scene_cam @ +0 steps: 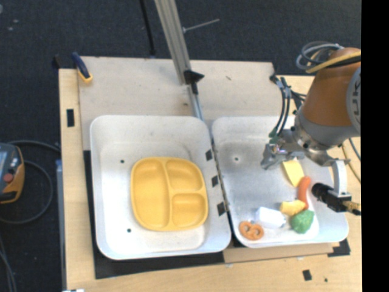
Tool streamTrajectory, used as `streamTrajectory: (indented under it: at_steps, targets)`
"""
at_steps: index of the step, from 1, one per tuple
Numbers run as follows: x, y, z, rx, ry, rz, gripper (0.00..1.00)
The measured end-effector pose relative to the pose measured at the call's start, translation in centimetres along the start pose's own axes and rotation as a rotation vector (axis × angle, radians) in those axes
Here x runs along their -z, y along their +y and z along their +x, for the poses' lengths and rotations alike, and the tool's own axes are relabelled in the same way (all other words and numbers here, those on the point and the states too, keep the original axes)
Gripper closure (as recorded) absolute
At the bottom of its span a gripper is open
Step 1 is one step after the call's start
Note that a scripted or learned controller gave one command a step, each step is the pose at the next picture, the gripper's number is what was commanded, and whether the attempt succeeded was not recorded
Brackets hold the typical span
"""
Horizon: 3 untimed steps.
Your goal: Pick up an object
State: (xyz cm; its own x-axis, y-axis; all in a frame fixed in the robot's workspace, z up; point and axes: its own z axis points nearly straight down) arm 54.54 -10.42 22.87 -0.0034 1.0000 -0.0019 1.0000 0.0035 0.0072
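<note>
Grey arm, orange band, looped grey cables

You are looking at a robotics lab: a wooden worktop on dark carpet, an aluminium mast with a checkered marker, loose cables, and two white bins.

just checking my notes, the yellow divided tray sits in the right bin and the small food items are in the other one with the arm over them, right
Not quite. The camera view shows the yellow divided tray in the left bin, not the right. The rest holds: the small food items, such as the green piece and the pretzel, lie in the right bin, and the arm is over that bin.
</note>
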Motion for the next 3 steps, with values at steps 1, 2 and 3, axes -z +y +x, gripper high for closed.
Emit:
streamTrajectory:
  at_steps: [1, 2, 3]
  targets:
    - [1.4, 1.1, 5.2, 0.004, 0.003, 0.004, 1.0]
    - [2.3, 1.4, 10.5, 0.005, 0.003, 0.004, 1.0]
    - [2.3, 1.3, 15.3, 0.004, 0.003, 0.005, 1.0]
